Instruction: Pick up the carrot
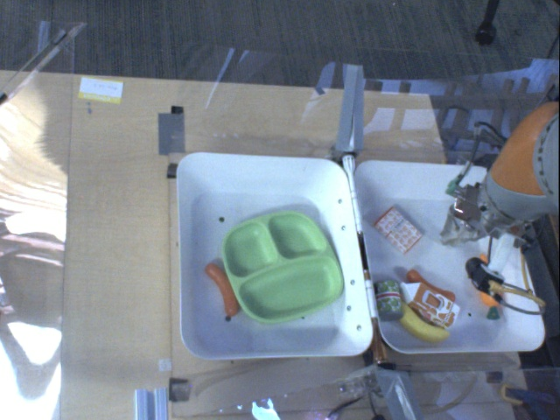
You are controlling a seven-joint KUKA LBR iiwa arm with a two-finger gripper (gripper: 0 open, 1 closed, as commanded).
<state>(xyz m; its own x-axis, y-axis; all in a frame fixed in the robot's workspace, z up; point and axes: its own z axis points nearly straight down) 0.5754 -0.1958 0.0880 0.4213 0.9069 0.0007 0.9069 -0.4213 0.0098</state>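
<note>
Camera view, left bin (262,169): a shallow white tray holding a green divided plate (282,266) with three compartments, set a little askew.
Carrot (222,288): orange, lying on the left bin's floor just beside the plate's lower-left edge, partly tucked under the rim; it stretches from upper left to lower right.
Right bin (411,182): touching the left bin along a shared middle wall; it holds several small items.
Right bin contents: a checkered pink-and-white packet (398,229) near the upper middle, a small can (388,298) by the middle wall, an orange-and-white carton (432,304) just beside the can, and a yellow banana (423,325) touching the carton's lower edge.
Arm (528,169): grey with an orange band, reaching in from the right above the right bin.
Gripper (461,226): over the right bin's upper right part, well apart from the carrot; whether it is open or closed cannot be told, and nothing is seen held.
Bench (105,261): pale wood surface around both bins.
</note>
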